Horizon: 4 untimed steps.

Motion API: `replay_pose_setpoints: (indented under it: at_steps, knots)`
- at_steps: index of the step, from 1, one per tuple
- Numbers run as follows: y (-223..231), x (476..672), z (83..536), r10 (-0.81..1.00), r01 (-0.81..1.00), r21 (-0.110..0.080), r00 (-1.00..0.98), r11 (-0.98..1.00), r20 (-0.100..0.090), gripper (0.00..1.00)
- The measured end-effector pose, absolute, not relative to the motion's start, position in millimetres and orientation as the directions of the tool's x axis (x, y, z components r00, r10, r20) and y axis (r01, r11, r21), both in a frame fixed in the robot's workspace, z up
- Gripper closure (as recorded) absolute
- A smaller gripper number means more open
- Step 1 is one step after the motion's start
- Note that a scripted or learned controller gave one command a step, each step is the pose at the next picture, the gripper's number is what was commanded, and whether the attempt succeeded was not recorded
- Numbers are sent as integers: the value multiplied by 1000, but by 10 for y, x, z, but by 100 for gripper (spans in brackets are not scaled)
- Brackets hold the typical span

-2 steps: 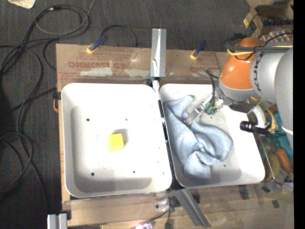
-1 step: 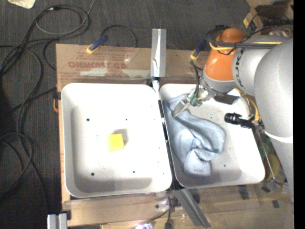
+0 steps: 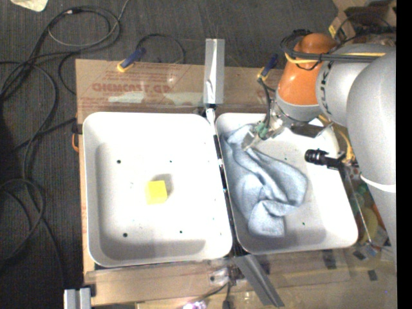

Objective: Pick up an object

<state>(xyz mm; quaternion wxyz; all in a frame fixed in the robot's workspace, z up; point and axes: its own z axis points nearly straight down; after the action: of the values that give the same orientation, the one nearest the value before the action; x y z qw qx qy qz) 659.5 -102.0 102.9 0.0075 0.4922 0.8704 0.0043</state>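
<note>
One crumpled pale-blue cloth point(image 3: 269, 184) lies in the right white bin point(image 3: 335, 227), its upper corner bunched at my claw point(image 3: 262, 131); I cannot tell whether I grip it. Far left, a small yellow block point(image 3: 156, 192).

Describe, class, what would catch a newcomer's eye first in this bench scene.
The grey arm with its orange band looms in from the right, its gripper at the upper corner of a crumpled pale blue cloth in the right bin. A small yellow block sits alone in the left bin.
</note>
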Motion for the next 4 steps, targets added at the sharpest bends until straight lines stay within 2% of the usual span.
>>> replay_pose_setpoints:
  at_steps: [1,2,3,4]
  knots:
    - [-1020,6595,1029,857,857,15,-515,515,-9,0]
    - [-1121,6252,918,871,871,12,-491,491,-9,0]
    - [-1073,6689,909,902,902,-4,-431,431,1,0]
    - [-1076,6720,1027,902,902,7,-431,432,-10,100]
